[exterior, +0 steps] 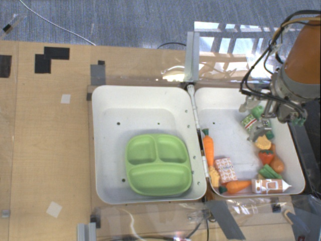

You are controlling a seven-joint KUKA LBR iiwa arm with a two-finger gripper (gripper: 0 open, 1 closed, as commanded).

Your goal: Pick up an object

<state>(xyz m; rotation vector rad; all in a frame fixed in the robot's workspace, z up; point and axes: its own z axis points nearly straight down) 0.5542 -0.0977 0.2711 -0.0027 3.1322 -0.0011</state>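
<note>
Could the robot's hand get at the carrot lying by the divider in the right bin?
Probably yes. The carrot lies exposed on the bin floor with nothing on top of it, and the hand hangs over the same right bin. The divider close beside it could make gripping awkward.

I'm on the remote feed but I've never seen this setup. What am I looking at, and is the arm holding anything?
One fixed camera looks down at a slant on a bench with two shallow white bins. The left bin holds a green divided plate. The right bin holds small toy foods: a carrot, a small patterned box, and more. The grey and orange robot arm reaches in from the right; its end effector is over the right bin's far corner. I cannot tell whether it grips anything.
</note>
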